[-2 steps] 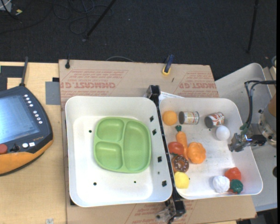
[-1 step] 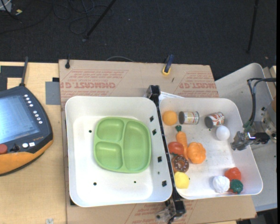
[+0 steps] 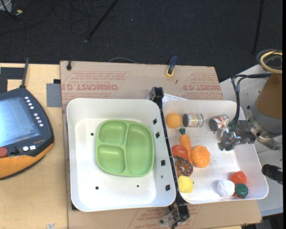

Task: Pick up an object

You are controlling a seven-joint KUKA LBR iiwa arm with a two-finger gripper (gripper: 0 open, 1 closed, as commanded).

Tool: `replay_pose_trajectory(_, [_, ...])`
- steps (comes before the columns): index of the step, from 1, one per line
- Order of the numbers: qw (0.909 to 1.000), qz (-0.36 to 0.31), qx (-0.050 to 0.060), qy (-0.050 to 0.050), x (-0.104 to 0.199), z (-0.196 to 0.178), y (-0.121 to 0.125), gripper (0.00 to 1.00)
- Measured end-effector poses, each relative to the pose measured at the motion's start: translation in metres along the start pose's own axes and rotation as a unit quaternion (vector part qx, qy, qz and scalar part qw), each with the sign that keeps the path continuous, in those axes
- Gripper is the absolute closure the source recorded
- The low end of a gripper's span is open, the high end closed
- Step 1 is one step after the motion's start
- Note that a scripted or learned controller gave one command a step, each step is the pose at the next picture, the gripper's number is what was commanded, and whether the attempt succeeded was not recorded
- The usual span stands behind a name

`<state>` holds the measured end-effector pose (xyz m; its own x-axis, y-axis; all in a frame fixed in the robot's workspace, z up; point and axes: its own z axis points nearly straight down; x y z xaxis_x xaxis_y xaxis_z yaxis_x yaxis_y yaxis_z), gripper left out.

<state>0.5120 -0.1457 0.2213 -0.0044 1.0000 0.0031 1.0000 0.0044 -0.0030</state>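
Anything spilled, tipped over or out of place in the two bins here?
Two small cans lie on their sides at the back of the right bin. Otherwise nothing stands out: the green divided plate sits flat in the left bin.

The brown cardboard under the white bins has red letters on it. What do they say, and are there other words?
"CHEMCAST", upside down, is my best reading of the red print on the brown cardboard sheet; uncertain.
Small metal can label: too blurred to read.
Grey handheld screen pendant: text too small to read.

We see gripper [image 3: 227,141] over right bin [image 3: 257,175], just beside can [image 3: 219,122]. Toy foods clustered at bin's left. Green plate [image 3: 125,148] in left bin [image 3: 81,151].
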Motion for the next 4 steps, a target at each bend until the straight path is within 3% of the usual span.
replay_pose_trajectory(3, [1.0,0.001,0.0,-0.001,0.142,0.005,0.012,1.0])
replay_pose_trajectory(4, [1.0,0.002,-0.001,-0.001,0.144,-0.016,0.011,1.0])
